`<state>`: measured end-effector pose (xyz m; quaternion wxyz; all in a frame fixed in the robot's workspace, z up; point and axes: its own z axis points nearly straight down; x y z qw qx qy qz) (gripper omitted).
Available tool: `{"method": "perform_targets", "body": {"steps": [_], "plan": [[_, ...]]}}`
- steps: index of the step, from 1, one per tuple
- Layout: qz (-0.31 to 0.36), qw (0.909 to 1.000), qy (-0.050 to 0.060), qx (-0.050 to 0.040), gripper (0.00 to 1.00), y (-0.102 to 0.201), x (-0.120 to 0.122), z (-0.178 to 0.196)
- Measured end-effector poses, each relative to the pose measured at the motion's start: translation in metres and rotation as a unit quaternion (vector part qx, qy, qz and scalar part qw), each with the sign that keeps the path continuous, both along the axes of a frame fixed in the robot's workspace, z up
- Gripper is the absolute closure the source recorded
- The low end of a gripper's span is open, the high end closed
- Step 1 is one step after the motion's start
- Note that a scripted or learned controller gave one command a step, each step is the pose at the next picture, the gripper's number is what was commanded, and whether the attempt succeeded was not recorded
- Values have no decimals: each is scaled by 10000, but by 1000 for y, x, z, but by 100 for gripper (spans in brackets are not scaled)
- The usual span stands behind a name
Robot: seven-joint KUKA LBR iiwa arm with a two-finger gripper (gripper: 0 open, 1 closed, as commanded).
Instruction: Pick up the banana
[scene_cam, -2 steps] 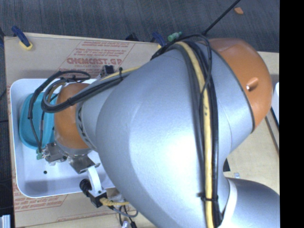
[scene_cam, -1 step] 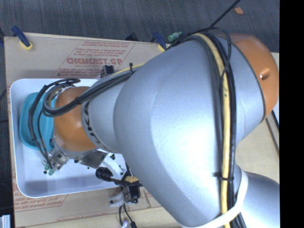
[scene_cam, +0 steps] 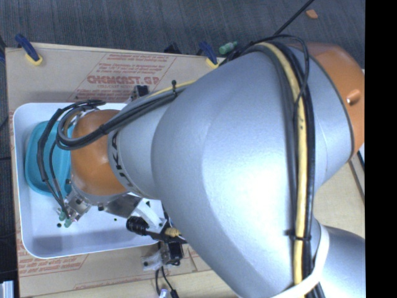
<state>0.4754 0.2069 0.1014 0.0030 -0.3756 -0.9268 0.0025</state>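
Observation:
My grey arm (scene_cam: pixel 248 166) reaches in from the right and covers most of the bench. Its orange wrist band (scene_cam: pixel 93 154) hangs over the left white bin (scene_cam: pixel 37 241). Below the band, my gripper (scene_cam: pixel 67 215) points down toward the bin's near-left floor, and only a small metal part of it shows. A teal-blue object (scene_cam: pixel 37 160) lies in the bin's left part, just left of the wrist and partly hidden by black cables (scene_cam: pixel 53 135).
The bin rests on a brown cardboard sheet (scene_cam: pixel 124 70) held by blue clamps (scene_cam: pixel 28 48) at the far edge. A black and white cable fitting (scene_cam: pixel 149 225) juts out over the bin's near rim. The bare white bin floor (scene_cam: pixel 93 238) shows along the front.

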Motion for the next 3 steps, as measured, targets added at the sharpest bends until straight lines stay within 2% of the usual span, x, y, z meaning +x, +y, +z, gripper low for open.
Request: {"method": "perform_targets", "body": {"steps": [3], "plan": [[59, 10000, 23, -12, 100, 1, 0, 29]]}}
